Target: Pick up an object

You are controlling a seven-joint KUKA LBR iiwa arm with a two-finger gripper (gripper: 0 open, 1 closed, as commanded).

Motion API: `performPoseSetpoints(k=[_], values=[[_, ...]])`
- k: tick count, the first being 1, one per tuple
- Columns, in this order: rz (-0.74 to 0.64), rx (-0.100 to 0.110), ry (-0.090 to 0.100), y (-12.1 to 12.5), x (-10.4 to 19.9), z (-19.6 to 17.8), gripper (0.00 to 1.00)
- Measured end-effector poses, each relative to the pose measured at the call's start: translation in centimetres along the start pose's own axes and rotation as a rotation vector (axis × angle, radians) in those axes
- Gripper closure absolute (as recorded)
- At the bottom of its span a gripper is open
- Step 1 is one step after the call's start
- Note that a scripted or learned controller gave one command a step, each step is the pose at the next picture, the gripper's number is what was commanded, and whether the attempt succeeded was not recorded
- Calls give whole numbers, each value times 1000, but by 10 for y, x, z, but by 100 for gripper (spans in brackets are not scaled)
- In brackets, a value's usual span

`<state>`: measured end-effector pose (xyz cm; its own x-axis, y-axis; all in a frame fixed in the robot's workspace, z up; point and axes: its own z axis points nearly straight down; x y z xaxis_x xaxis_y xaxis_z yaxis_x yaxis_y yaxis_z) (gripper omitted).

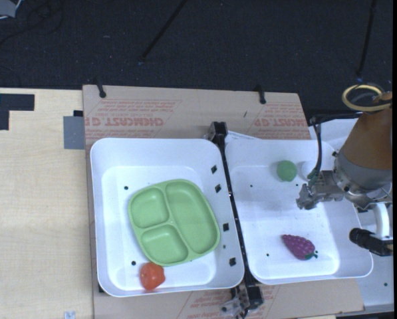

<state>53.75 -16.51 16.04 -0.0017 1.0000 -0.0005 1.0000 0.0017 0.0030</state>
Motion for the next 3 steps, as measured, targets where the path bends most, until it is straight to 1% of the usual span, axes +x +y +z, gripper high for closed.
performPoseSetpoints(k=[1, 2, 3], values=[[1, 1, 0, -3, 1, -43, 100], [1, 0, 0, -2, 0, -94, 100], [-2, 5, 2, 14, 43, -87, 100]])
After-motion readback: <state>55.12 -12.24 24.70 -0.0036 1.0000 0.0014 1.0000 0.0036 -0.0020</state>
